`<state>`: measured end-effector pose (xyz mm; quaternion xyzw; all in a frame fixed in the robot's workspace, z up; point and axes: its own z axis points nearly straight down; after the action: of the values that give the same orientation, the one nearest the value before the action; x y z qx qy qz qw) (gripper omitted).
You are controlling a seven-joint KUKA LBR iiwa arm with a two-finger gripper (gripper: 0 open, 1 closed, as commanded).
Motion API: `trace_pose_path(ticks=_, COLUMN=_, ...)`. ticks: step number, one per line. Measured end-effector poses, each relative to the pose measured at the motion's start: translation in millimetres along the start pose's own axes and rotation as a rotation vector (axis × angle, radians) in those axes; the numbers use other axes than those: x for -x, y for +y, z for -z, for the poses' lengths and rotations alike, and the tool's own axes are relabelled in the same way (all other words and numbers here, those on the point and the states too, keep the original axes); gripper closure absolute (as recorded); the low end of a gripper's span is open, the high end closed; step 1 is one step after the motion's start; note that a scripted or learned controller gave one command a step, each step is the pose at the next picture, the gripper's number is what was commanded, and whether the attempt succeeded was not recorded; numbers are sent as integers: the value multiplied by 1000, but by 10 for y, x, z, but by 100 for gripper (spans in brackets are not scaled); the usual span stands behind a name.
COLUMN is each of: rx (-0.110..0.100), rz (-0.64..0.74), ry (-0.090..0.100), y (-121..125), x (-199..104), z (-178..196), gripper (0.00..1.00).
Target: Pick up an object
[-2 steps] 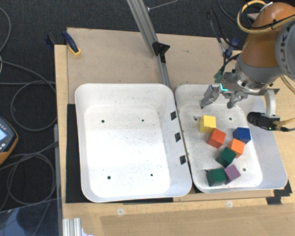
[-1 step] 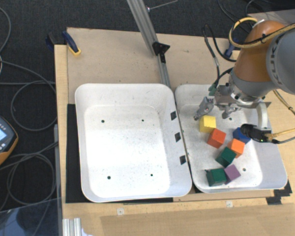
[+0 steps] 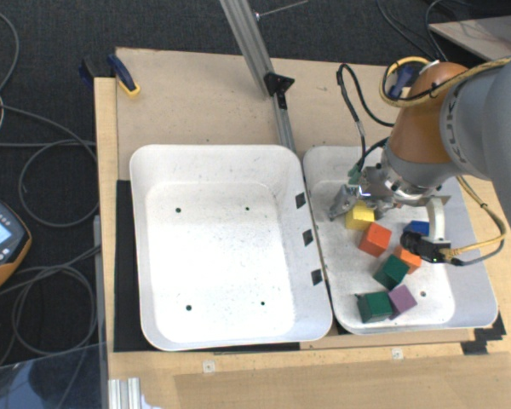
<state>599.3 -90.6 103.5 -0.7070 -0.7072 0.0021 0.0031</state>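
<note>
Several small blocks lie in the right bin: a yellow block, an orange block, a blue block, a green block, a darker green block and a purple block. My gripper hangs low over the bin's upper left part, just above and left of the yellow block. It is open, with one finger reaching down to the left, and nothing shows between the fingers. The wrist hides the bin floor behind it.
The left bin sits alongside, split from the right one by a raised rim. A metal pole slants in from the top. Cables loop around the wrist over the right bin's right side.
</note>
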Motion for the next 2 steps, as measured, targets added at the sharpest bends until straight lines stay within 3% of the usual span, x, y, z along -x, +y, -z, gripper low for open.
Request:
trace_pose_path(ticks=1, rx=9, rz=0, ry=0, y=22, x=-1, z=145, gripper=100)
trace_pose_path(ticks=2, rx=13, rz=0, ry=-2, y=68, x=77, z=622, gripper=100)
